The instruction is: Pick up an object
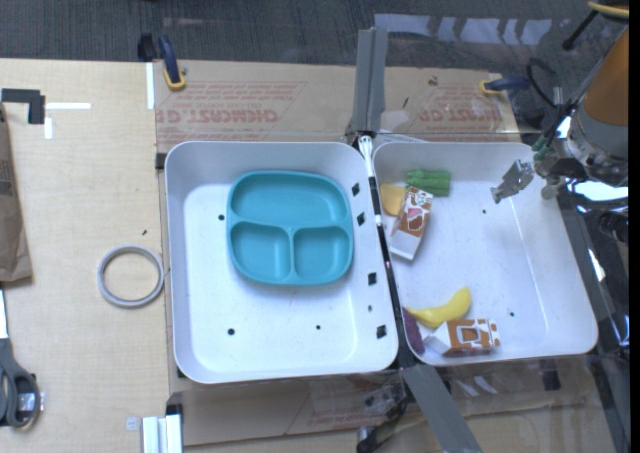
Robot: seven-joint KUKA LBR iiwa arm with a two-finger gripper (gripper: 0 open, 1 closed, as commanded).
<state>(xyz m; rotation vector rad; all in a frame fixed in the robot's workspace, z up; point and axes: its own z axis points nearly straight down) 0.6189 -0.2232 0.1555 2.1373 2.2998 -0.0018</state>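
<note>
At the near edge of the right bin point(560, 271), a small orange and white carton point(472, 337) is seen lying flat against the front wall, with a yellow banana point(443, 309) just beside it on its left and slightly farther back; the two appear to touch. A purple scrap is glimpsed at the bin's near left corner, too small to be identified. On the bare tabletop point(70, 201) to the left of both bins, a grey ring point(131, 275) is laid flat, and scissor handles point(18, 396) are caught at the lower left edge.

Farther back, the left bin point(270, 336) is occupied by a teal divided plate point(291, 227) with three compartments, set toward the bin's rear half. Across the divider, in the right bin's left part, a white and brown packet point(412, 222) is found lying tilted, touching a yellow object point(392, 199) behind it, and a green item point(428, 180) is placed just beyond these, near the back wall.

At the far right of the right bin, the claw point(512, 182) is held above the bin floor, well apart from every object; nothing is seen between its fingers, and whether they are apart or together cannot be told. The arm point(605, 106) is seen entering from the right.
</note>
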